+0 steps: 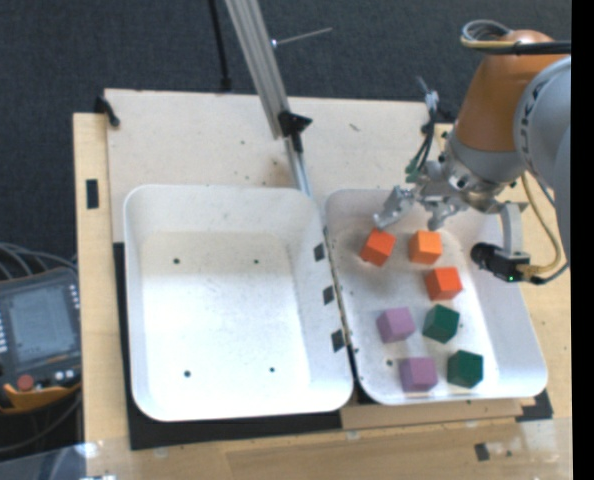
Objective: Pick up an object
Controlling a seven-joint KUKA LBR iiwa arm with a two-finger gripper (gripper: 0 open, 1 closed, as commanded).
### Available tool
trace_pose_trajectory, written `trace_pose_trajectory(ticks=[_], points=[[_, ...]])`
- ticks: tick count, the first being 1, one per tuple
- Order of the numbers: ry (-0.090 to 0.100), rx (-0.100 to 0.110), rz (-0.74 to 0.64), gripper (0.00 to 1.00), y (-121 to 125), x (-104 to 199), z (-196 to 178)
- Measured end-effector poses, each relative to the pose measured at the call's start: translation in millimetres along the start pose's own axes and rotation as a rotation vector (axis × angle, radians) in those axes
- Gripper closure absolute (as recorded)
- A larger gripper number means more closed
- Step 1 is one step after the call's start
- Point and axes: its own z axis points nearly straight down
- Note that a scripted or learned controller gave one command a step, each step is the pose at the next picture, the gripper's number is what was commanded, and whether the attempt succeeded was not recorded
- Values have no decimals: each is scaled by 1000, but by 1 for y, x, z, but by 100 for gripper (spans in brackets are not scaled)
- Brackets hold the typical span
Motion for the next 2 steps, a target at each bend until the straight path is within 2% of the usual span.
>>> trace_pose_trajectory(ticks=[1, 2], points=[[0, 0, 0, 0, 0, 0, 0], [-2, 5, 4, 0, -2, -10, 58]])
